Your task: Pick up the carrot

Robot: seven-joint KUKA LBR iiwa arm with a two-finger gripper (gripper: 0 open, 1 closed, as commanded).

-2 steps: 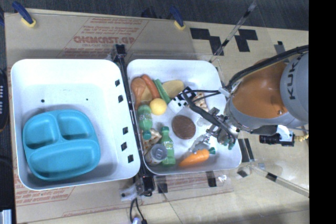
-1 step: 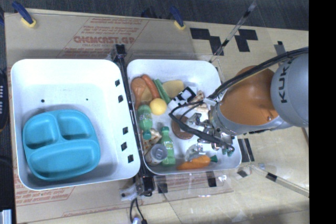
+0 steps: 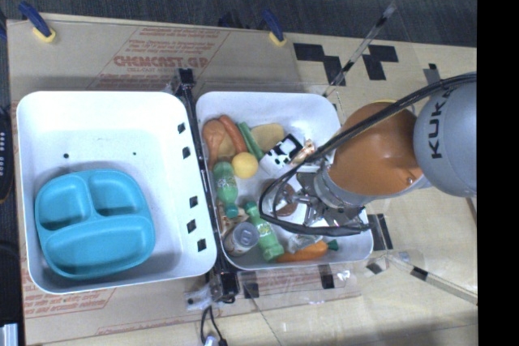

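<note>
The carrot (image 3: pixel 310 253) lies flat along the near wall of the right bin (image 3: pixel 268 103), partly under the arm's cabling, probably resting where it rolled against the rim. Just above it the gripper (image 3: pixel 312 211) hangs low, its state hidden by the wrist, so I cannot tell what it has. Left of the carrot lie a green bottle (image 3: pixel 266 241) and a tin can (image 3: pixel 244 237); farther off, a lemon (image 3: pixel 245 165). Well left of the carrot, a blue divided plate (image 3: pixel 93 221) rests in the left bin (image 3: pixel 97 104). The arm (image 3: pixel 446 138) reads "KUK"; the bench (image 3: pixel 162 53) reads "CHEMCAST GP".
</note>
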